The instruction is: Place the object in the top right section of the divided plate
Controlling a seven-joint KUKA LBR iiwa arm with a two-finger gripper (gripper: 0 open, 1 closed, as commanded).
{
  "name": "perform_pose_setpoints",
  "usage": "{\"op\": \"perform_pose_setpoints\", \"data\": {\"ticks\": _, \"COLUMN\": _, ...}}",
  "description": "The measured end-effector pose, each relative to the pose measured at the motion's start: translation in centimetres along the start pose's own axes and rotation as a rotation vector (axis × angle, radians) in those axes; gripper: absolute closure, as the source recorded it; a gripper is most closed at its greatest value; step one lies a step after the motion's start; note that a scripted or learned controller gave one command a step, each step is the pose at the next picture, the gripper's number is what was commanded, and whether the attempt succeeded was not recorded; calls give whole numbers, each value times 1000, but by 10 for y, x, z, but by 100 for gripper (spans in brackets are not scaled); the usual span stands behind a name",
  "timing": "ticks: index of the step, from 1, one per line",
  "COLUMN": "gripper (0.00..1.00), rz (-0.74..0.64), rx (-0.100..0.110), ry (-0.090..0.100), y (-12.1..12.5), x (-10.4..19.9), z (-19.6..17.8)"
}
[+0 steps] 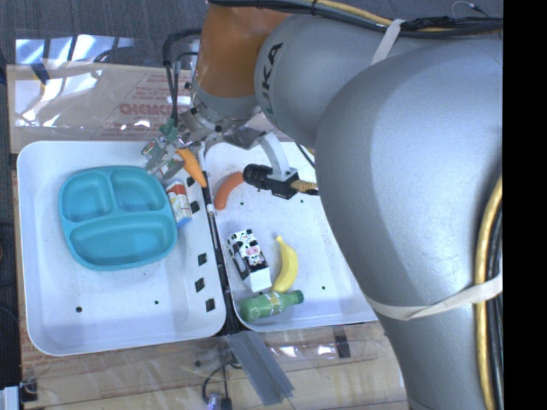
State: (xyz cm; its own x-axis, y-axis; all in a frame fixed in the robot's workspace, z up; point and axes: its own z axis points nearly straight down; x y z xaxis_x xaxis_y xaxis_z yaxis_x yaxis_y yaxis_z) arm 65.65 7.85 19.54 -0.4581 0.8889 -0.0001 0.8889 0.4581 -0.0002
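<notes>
Grey arm [376,143] looming over the right bin [329,263], blue divided plate [115,214] in the left bin [51,314], tool [171,156] just beside the plate's upper right corner, pinching an orange carrot [194,167], banana [286,265] well apart.

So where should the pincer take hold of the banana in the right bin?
Grip the banana across its thick middle, coming straight down from above. It lies flat and runs nearly lengthwise up the bin, so I'd close across its narrow width. The cow-print carton sits close on one side and the green bottle at its lower end, so avoid both.
</notes>
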Motion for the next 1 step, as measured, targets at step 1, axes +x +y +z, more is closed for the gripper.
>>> {"op": "perform_pose_setpoints", "data": {"ticks": 1, "gripper": 0, "rz": 0, "rx": 0, "ry": 0, "y": 0, "x": 0, "z": 0}}
